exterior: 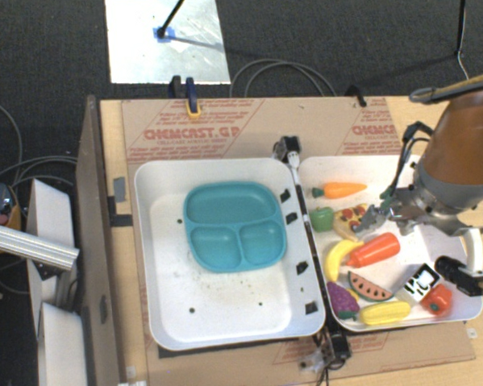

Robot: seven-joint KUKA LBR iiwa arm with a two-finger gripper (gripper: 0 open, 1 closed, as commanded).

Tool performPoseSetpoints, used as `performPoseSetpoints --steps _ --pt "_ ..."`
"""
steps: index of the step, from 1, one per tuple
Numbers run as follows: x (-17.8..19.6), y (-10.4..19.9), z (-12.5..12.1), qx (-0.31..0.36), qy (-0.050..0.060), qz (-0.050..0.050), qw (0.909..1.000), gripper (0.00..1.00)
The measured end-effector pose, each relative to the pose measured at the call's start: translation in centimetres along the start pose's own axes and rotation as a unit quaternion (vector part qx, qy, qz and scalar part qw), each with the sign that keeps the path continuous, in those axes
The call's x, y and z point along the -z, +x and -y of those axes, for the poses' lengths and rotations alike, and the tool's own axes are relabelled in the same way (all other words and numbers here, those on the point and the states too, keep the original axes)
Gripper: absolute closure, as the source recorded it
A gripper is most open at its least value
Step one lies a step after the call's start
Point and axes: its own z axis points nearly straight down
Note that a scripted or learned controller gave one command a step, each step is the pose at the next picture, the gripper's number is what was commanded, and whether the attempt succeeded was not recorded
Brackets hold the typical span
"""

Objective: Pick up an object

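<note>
The right bin [385, 166] holds several toy foods. An orange carrot [343, 189] lies at the back, with a green pepper [321, 219] and a red-dotted pizza slice [354, 216] in front of it. Nearer the front lie a yellow banana [339, 259], a long red pepper [374, 250], a watermelon slice [367, 286], a purple eggplant [342, 299], a yellow corn cob [384, 311] and a small red tomato [438, 300]. My gripper [378, 215] reaches in from the right and hangs low over the bin, just above the red pepper and right of the pizza slice.
A teal divided plate [233, 226] lies in the left bin [164, 257]. A black-and-white tag [421, 280] lies near the tomato. Black clips line the divider [301, 225] between the bins. Cables run behind the bench.
</note>
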Motion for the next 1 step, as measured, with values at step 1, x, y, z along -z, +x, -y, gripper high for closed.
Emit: performPoseSetpoints --steps 1 --pt "-11.83 0.92 -1.7 0.0 0.0 0.0 1.0 0.0"
